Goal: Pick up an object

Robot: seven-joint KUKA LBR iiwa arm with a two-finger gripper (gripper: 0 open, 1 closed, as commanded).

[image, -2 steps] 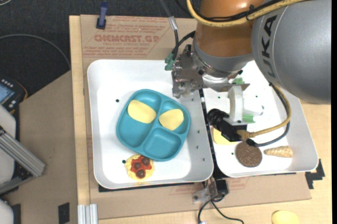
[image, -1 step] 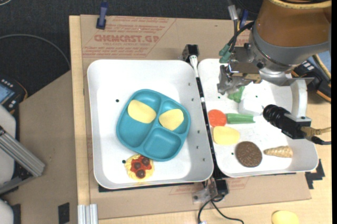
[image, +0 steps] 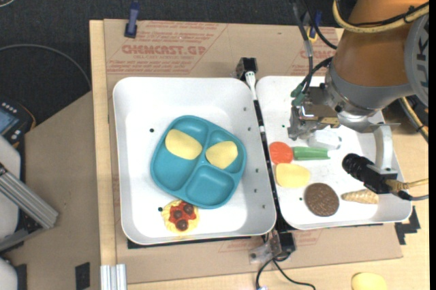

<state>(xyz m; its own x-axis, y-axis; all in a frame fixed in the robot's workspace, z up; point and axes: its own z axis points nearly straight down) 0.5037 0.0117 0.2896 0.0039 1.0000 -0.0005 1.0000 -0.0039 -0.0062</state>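
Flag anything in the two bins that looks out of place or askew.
Nothing looks spilled or broken. One oddity: the small pizza slice lies on the left bin floor, against the blue divided plate, rather than in a compartment like the two yellow pieces.

Two bins side by side on worktop (image: 102,146). Left bin (image: 129,166): divided tray (image: 197,176) centre, pizza toy (image: 180,215) in front. Right bin (image: 381,210): carrot (image: 298,153) behind lemon (image: 293,175); cookie (image: 321,200) left of cone (image: 359,197).

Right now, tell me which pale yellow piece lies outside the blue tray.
The pale yellow piece in the right bin, beside the carrot. The other two yellow pieces sit in the blue tray's compartments.
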